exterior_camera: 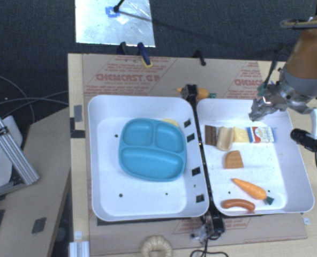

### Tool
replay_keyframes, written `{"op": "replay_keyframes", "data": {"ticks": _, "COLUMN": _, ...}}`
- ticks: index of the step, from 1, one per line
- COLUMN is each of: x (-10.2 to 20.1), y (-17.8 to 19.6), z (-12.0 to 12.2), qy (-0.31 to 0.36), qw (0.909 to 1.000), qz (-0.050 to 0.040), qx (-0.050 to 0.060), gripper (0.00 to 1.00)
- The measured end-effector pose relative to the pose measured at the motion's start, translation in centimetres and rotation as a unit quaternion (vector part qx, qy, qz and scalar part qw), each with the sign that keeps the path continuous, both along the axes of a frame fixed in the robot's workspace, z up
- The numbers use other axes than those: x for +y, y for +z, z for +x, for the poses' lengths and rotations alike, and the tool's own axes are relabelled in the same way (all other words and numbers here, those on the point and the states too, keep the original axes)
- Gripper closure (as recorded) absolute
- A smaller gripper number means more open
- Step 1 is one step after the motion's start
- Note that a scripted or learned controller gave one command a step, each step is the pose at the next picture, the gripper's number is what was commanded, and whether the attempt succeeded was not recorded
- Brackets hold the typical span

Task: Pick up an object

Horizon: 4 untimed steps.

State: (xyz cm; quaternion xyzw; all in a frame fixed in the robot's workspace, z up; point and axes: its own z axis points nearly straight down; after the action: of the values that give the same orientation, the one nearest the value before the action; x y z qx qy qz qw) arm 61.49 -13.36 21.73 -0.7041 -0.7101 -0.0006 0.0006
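The claw (262, 110) hangs over the right bin (295, 167), its grip state impossible to tell; just below lies the small carton (260, 134), likely light, stiff, slick-faced; best pinched across its narrow sides.

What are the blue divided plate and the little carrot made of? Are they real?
The blue plate looks like moulded plastic: uniform matte colour, rounded compartment ridges. The carrot seems a plastic toy, not real: smooth, evenly orange, with a tidy green tip. Neither can be confirmed by sight alone.
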Motion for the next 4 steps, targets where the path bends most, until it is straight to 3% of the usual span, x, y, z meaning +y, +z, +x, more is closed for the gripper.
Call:
{"op": "replay_keyframes", "data": {"ticks": 1, "x": 5.6, "y": 0.1, "z": -2.9, "qy": 0.0, "qw": 1.0, "qz": 0.0004, "qx": 0.0, "gripper": 1.0}}
{"op": "replay_keyframes", "data": {"ticks": 4, "x": 17.4, "y": 0.2, "z": -9.6, "qy": 0.0, "qw": 1.0, "qz": 0.0001, "qx": 0.001, "gripper": 1.0}}
